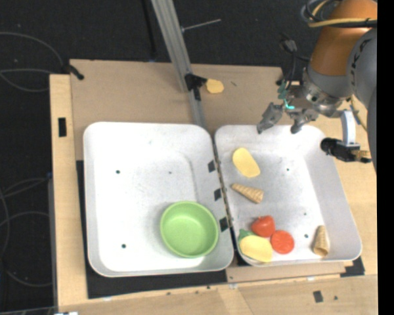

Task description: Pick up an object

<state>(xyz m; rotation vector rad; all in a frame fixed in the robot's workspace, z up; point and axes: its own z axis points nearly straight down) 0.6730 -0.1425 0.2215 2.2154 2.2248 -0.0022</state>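
Note:
My gripper [282, 125] hangs over the far edge of the right bin [328, 176], its two fingers spread apart with nothing between them. Below it in that bin lie a yellow lemon-like piece [246, 163] and a tan cone [248, 192]. Near the front edge sit two red tomatoes [264, 226] [282, 242], a yellow piece [257, 248] and a second cone [321, 241]. The gripper is well above and behind all of them.
The left bin [131, 169] holds a green bowl [189, 229] at its front right. A slanted metal pole [177, 44] rises behind the bins. A small yellow item [215, 86] lies on the bench behind them.

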